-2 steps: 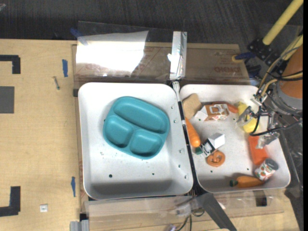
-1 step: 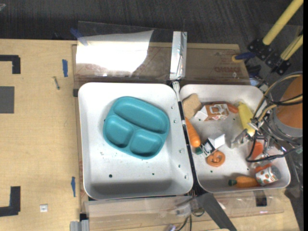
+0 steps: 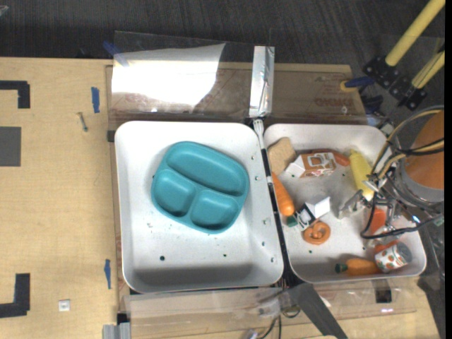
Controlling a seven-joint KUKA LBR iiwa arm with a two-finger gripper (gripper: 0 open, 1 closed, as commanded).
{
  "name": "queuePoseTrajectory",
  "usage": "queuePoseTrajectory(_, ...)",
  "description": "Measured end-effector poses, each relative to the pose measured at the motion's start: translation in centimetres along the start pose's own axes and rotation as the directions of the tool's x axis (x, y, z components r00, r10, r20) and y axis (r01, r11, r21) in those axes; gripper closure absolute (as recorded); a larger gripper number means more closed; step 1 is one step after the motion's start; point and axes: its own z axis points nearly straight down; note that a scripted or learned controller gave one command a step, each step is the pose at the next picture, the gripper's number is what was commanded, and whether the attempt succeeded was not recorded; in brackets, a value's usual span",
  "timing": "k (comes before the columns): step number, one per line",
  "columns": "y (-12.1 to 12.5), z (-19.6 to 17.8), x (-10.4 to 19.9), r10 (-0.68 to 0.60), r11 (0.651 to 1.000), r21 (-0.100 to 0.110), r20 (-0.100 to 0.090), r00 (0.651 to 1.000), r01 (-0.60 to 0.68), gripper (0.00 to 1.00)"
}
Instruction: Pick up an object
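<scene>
The right bin (image 3: pixel 413 263) holds several toy foods. At its back lie a tan bread slice (image 3: pixel 280 154), an orange and white carton (image 3: pixel 318 164) and a yellow corn cob (image 3: pixel 360 171). A carrot (image 3: pixel 283 198) rests along the left wall, with a small white piece (image 3: pixel 311 210) and an orange ring (image 3: pixel 316 232) beside it. Along the front lie a second carrot (image 3: pixel 359 265) and a small can (image 3: pixel 392 258). My gripper (image 3: pixel 357 202) is low inside this bin, right of centre, just below the corn cob. A red item (image 3: pixel 375 220) sits close under the wrist, partly hidden by cables.
The left bin (image 3: pixel 134 210) holds a teal divided plate (image 3: pixel 200 185). A ridge (image 3: pixel 272 210) separates the two bins. The arm with its orange band (image 3: pixel 427 154) and cables covers the right bin's right side. Clear plastic sheeting (image 3: pixel 169 80) stands behind the bins.
</scene>
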Motion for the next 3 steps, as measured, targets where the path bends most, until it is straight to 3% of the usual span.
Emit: queuePoseTrajectory(3, -0.27, 0.2, -1.15, -0.215, 0.976, -0.028, -0.011, 0.976, 0.215, 0.0)
